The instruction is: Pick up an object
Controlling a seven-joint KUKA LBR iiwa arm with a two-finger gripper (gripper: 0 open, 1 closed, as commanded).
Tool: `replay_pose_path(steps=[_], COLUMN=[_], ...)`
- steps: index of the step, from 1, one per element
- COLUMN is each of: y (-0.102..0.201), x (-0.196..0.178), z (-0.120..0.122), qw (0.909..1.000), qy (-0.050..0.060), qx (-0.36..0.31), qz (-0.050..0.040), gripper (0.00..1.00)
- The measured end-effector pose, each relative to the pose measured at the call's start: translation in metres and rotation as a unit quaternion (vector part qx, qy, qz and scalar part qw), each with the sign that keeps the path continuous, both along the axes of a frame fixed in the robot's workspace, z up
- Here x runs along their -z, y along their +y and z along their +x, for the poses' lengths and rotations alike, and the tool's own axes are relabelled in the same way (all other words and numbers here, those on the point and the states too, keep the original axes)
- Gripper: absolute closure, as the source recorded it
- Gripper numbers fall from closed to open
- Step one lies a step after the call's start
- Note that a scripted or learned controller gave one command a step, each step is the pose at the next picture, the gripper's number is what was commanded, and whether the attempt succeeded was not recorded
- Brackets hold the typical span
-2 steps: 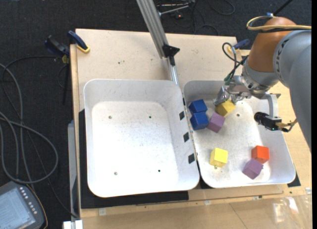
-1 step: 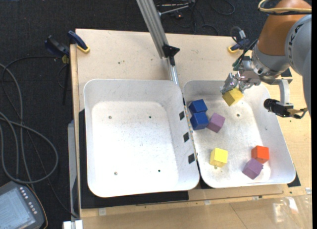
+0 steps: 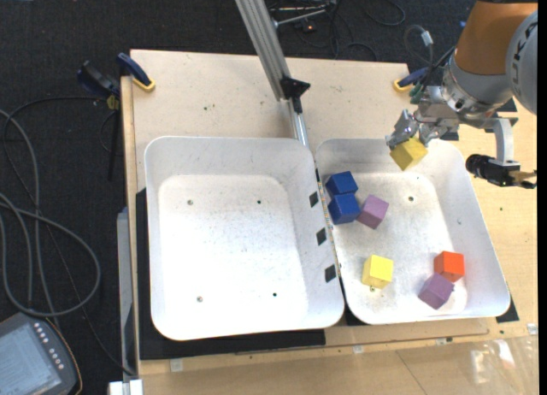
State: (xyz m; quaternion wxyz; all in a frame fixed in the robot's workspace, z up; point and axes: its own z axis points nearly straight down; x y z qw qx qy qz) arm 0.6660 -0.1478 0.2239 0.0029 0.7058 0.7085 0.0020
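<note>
In the upper right of the frame the gripper point(image 3: 410, 138) hangs over the far edge of the right bin point(image 3: 479, 239), its fingers clenched on a yellow block point(image 3: 408, 154) that is lifted clear of the bin floor. Lower in that bin lie two blue blocks point(image 3: 343, 196) touching each other near the left wall, a purple block point(image 3: 373, 212) just beside them, a second yellow block point(image 3: 378, 270), an orange block point(image 3: 449, 264) and another purple block point(image 3: 436, 291) touching it. The left bin point(image 3: 171, 179) fills the middle left.
</note>
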Motion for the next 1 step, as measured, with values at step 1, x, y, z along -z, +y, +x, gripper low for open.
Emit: replay_pose_path(steps=[1], y=[0.0076], x=[-0.0474], z=[0.0058], qw=[1.0], qy=[0.0], qx=[0.0], qz=[-0.0001], gripper=[1.0])
